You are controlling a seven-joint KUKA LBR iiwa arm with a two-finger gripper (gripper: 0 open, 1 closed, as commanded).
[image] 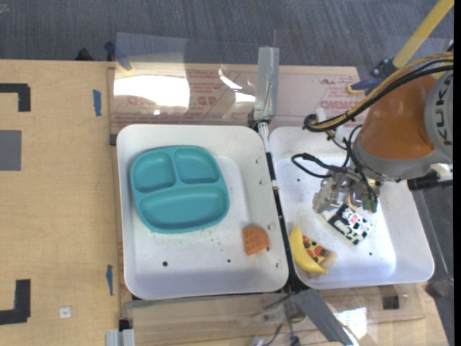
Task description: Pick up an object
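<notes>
Overhead, slanted look at the tabletop (50, 193): two shallow white bins side by side.

Left bin (248, 157): a teal divided plate (180, 188) lies flat in its far-left part, and a small orange-brown piece (254, 240), maybe toy food, sits near the bin's near-right corner, well apart from the plate. Neither is close to the arm.

Right bin (410, 265): a yellow banana-shaped toy (304, 254) lies by the near-left corner, beside the divider, with a small patterned piece (317, 251) resting on or against it; which one I cannot tell. A black-and-white patterned object (353, 224) lies near the bin's middle.

The arm (400, 125) reaches in from the right, and the gripper (340, 197) hangs low over the right bin, directly at the far-left edge of the black-and-white object. That placement reads as a descent aimed at this item, the likeliest target, since it lies in the open with bare floor on all sides, while the banana is crowded against the wall.

Fingers: cables and the metal wrist parts clutter the view, and I cannot tell whether they are apart or together. Nothing is visibly between them. The patterned object appears to rest on the bin floor, partly under the gripper's near side.

Judgement: approach or grasp stage, pick not yet secured. Risk: the gripper looks offset toward the object's edge, so a close could nudge it aside.
</notes>
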